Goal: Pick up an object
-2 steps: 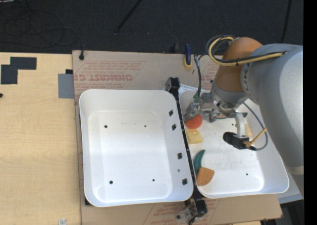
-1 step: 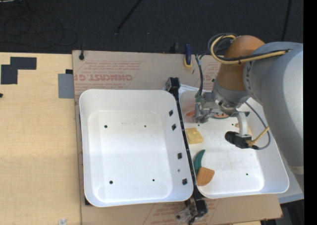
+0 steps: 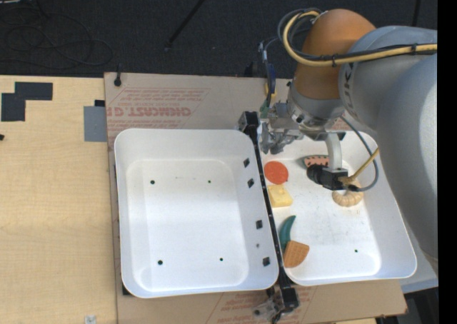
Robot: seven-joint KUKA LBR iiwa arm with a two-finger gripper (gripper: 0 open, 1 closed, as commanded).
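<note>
Several small objects are lying in the right bin (image 3: 400, 258); I am hanging my gripper (image 3: 275, 140) above its upper-left corner, just beyond the red disc (image 3: 276, 172), holding nothing visible, since no pick is begun.

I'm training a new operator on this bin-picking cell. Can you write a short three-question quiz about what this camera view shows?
1. True or false: the red round piece lies in the right bin.
2. Which object lies just below the red round piece in the image? A) pale yellow block B) green curved piece C) orange wedge
3. Fill in: the gripper hangs over the right bin's far ____ corner.

Key: 1 true; 2 A; 3 left.
</note>
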